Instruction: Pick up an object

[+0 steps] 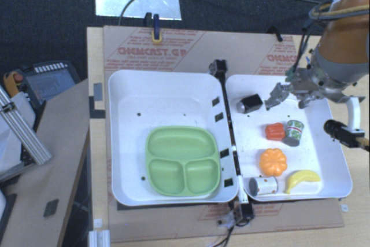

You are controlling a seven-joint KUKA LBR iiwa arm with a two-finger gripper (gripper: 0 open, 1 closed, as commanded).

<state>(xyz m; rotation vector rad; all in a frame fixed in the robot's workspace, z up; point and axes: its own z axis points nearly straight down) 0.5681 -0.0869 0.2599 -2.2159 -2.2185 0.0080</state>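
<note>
Black cylinder (251, 103): right bin (329, 142), far-left corner, long axis roughly left-right; lies just left of my gripper (289, 95), which hovers above it, jaws spread, nothing between them

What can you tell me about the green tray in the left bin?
The green tray is a light green divided plate, plastic by its look, with rounded corners and a raised rim. It has three compartments: one wide at the far side, two smaller at the near side. Nothing lies in them. It rests flat on the floor of the left bin, toward the near right corner, close to the wall between the bins.
</note>
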